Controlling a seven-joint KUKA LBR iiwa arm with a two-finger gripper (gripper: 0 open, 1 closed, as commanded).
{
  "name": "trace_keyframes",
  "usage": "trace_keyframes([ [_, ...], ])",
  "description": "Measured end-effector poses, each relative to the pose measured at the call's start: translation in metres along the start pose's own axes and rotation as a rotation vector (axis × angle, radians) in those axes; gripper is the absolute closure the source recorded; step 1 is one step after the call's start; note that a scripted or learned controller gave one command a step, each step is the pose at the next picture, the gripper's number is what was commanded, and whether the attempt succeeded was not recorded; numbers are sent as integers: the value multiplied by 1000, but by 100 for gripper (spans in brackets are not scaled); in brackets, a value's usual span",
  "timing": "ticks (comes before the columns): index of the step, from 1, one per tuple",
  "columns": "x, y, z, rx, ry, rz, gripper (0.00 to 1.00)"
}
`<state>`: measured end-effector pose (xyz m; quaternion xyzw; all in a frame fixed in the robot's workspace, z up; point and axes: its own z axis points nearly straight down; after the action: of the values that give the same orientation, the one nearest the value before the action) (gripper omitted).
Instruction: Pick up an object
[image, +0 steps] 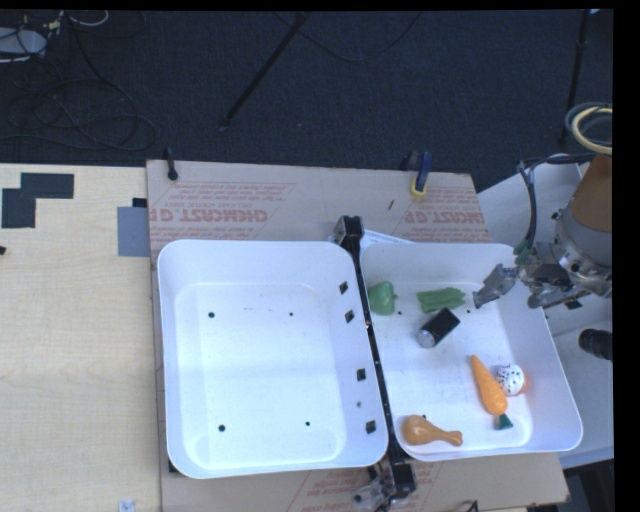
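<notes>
Gripper (520, 283), fingers spread with nothing between them, poised above the right bin (560, 400) near its far right rim. Nearest candidate: a green block (441, 298), probably light, soft and easily pinched across its narrow sides. Also in this bin: a green lump (381, 297), black cylinder (438, 327), carrot (488, 386), spotted ball (510, 379) and yellow gourd (430, 432). Left bin (175, 330) alongside.

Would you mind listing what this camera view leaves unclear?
- Gripper: too small and blurred to tell open from shut.
- Arm: upper part cut off by the right edge.
- White ball: partly hidden behind the carrot toy.
- Dark cylinder: too blurred to identify.
</notes>
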<state>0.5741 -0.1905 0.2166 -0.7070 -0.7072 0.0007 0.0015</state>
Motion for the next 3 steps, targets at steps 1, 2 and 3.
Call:
trace_keyframes([
  [1,62,70,-5,-6,-2,-7,0],
  [2,8,-37,61,11,1,8,0],
  [3,-16,-99,133,2,2,5,0],
])
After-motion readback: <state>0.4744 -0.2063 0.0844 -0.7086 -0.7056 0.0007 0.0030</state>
